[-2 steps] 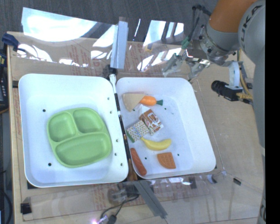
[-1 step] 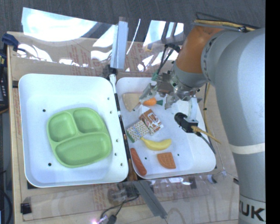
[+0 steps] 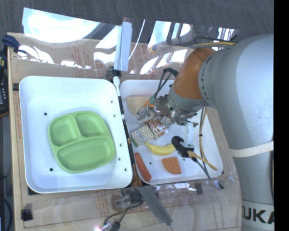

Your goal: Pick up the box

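Since the box (image 3: 149, 131) lies flat in the right bin (image 3: 209, 148) of the 2, near that bin's middle and a little toward its left wall, you have it within the arm's reach. It is a small printed carton, red and white with a checked patch. It lies at a slant, with its upper end just under the gripper (image 3: 156, 110). The gripper hangs low over that end and its own body hides its working end. You cannot tell whether the claw is open or closed, nor whether it touches the carton, and nothing shows it gripping anything.

Judge the box as light and hollow: fairly stiff along its edges, but its broad printed faces will likely give under a hard squeeze. The print looks glossy, so expect some slip. Take it across its narrow width, on the 2 long side edges near the middle of its length, so it neither swings nor tips out.

Mind the neighbours. A yellow banana (image 3: 160, 149) lies just beside the box's lower edge, perhaps touching it. A red sausage (image 3: 142, 166) and an orange waffle-like piece (image 3: 172, 165) lie nearer the front wall, apart from the box. A tan slice (image 3: 135, 103) lies toward the back left corner. The left bin (image 3: 33, 105) bears 1 green divided plate (image 3: 82, 141), well apart from your work.
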Controlling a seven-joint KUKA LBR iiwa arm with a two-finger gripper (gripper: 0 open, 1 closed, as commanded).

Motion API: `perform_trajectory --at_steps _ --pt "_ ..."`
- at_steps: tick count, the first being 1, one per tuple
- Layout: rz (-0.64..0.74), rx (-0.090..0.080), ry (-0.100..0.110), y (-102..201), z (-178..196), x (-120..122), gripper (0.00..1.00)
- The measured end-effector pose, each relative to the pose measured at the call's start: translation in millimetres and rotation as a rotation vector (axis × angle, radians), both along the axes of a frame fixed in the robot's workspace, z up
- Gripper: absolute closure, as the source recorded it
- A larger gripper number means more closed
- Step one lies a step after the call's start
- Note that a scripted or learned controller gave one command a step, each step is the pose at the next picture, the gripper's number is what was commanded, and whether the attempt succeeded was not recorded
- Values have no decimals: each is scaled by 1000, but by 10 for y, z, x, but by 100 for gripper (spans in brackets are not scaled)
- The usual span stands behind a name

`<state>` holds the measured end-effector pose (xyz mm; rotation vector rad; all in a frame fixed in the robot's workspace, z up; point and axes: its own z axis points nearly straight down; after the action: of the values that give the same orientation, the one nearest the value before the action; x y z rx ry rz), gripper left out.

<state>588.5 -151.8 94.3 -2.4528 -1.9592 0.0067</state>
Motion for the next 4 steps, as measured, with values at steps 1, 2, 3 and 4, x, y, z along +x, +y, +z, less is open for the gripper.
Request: perform_trajectory --at_steps 1,2,3,4 --pt "41 2 0 -293 -32 -753 0" --pt "201 2 -4 -269 -23 -191 0" --pt "249 3 1 101 -34 -174 0" --pt "273 2 -4 -29 -23 418 0"
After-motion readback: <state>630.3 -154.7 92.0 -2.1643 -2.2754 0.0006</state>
